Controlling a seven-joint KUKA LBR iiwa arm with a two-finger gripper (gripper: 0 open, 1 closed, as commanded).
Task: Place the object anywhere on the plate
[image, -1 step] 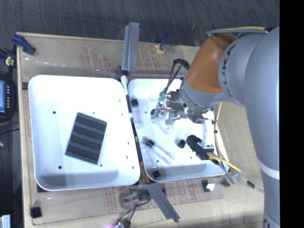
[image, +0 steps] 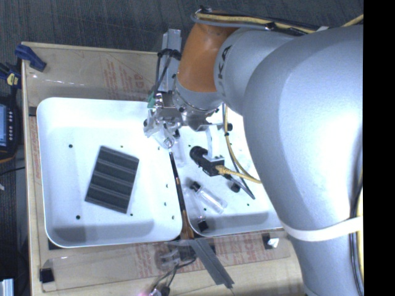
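The dark ribbed plate [image: 112, 179] lay flat in the left bin [image: 55, 227] on the wooden surface [image: 92, 69] over dark carpet, while the jaws [image: 162, 130] hovered over that bin's right edge, their spread indiscernible, and a clear object [image: 208, 197] lay in the arm-hidden right bin [image: 247, 222].

This is looking like a robotics lab or test cell rather than a home: a large grey industrial arm [image: 296, 122] with an orange band is reaching over a plywood bench [image: 92, 63] that is carrying two shallow white bins [image: 46, 165] side by side. Yellow and black cables [image: 237, 174] are trailing from the arm's wrist, a blue clamp [image: 28, 55] is gripping the bench's far corner, and dark carpet [image: 92, 8] is showing beyond the board.
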